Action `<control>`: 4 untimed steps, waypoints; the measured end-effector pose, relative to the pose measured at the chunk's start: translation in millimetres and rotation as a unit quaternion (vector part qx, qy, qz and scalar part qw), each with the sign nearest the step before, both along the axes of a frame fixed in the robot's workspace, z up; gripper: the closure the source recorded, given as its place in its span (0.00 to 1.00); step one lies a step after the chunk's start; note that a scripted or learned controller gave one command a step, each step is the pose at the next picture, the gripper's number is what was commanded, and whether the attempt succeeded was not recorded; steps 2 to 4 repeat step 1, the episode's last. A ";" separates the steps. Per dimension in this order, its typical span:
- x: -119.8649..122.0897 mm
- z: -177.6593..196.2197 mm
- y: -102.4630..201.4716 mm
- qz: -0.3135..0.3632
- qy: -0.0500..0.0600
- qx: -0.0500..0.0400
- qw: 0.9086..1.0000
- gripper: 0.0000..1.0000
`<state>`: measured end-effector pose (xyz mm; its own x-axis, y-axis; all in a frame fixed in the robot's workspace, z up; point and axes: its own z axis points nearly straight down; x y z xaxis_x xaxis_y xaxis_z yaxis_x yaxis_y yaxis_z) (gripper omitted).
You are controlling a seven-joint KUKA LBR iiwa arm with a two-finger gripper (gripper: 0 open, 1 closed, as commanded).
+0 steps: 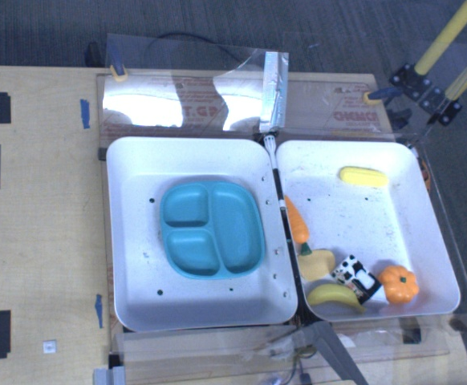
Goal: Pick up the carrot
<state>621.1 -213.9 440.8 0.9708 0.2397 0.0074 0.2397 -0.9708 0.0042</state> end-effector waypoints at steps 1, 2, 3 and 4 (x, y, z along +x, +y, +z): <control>40.3 -7.0 42.3 0.034 0.004 0.001 0.999 1.00; 40.3 -7.0 42.3 0.034 0.004 0.001 0.999 1.00; 40.3 -7.0 42.3 0.034 0.004 0.001 0.999 1.00; 40.3 -7.0 42.3 0.034 0.004 0.001 0.999 1.00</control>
